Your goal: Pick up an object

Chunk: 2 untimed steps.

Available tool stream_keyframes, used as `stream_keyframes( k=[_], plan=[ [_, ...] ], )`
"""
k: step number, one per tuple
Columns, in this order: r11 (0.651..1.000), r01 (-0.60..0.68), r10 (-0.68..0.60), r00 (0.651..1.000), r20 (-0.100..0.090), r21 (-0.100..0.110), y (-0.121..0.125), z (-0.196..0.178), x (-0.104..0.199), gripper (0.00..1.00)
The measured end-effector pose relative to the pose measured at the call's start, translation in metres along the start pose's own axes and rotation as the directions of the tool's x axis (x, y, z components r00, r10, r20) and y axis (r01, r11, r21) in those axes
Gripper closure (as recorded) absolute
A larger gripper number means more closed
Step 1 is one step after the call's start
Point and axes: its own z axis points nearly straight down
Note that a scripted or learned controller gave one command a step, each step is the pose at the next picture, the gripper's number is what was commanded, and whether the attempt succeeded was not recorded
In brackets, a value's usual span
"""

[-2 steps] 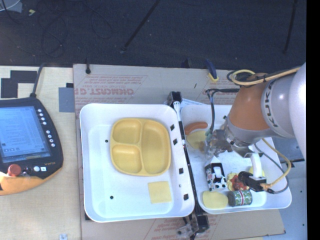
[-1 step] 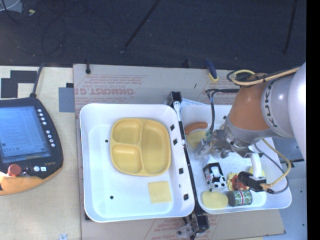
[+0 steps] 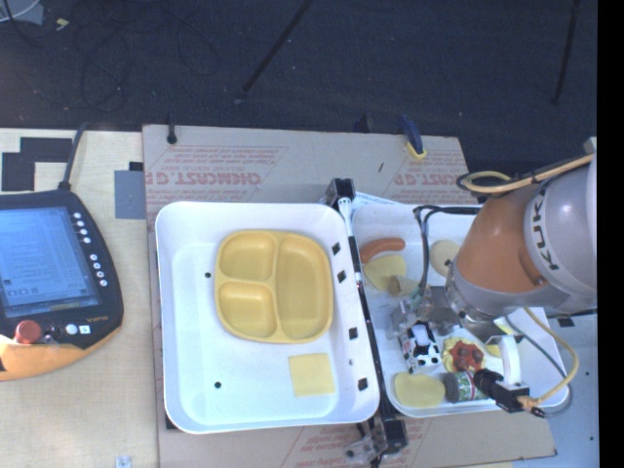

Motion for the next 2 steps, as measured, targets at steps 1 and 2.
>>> stream_keyframes(
  k=[1, 2],
  plan=[
    [1.000, -0.001, 0.001, 1.000, -0.005, 0.005, 0.001, -0.011, 0.001, 1.00],
    [1.000, 0.010, -0.010, 1.000, -0.001, 0.002, -0.001, -0.103, 0.080, 1.00]
  ],
)
